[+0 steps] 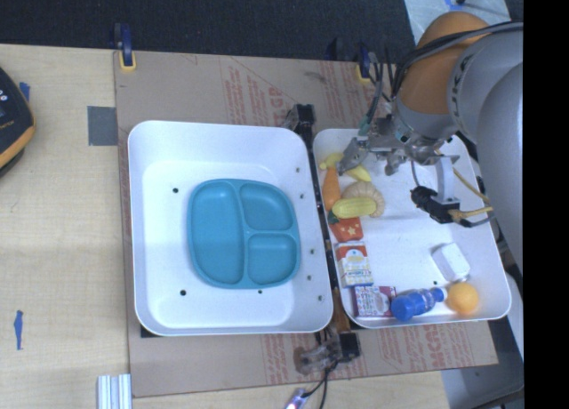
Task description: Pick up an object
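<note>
Two white bins sit side by side on the table. The left bin (pixel 151 300) holds a blue divided plate (pixel 243 232). In the right bin (pixel 409 247), the pincer (pixel 373 156) hovers over the far left corner, just above a yellow banana (pixel 356 172), a carrot (pixel 331 188) and a corn cob (pixel 353 208); whether it is apart or together cannot be told. A blue bottle (pixel 414 303) and an orange ball (pixel 462 298) lie along the near wall.

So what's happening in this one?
A grey KUKA arm reaches in from the right, its gripper low over the far left corner of the right bin, just above a cluster of toy food: a carrot, a corn cob and a banana. Nothing is visibly lifted yet. The left bin holds a blue divided plate.
</note>
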You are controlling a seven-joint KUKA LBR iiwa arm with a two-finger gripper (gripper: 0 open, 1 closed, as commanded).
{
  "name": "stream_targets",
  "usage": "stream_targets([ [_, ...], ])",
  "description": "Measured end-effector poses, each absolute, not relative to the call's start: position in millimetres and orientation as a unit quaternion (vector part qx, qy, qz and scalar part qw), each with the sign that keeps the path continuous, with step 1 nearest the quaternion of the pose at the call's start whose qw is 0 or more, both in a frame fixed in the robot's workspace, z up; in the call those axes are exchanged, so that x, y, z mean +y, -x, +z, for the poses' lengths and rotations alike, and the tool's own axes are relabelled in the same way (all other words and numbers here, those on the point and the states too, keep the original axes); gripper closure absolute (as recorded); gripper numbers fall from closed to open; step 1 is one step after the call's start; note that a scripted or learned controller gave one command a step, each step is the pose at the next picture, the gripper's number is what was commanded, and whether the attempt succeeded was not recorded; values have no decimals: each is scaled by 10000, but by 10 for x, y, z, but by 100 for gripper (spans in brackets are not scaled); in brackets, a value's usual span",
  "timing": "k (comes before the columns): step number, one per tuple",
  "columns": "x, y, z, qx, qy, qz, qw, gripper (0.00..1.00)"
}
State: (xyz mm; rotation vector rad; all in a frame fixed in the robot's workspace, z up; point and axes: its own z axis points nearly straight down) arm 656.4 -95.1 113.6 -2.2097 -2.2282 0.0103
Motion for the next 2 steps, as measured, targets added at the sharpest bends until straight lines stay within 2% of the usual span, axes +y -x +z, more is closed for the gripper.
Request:
stream_targets([
  [1,-947,-6559,919,-7090,7052,32,5,0],
  [2,-947,-6556,1020,-7099,7043,39,23,100],
])
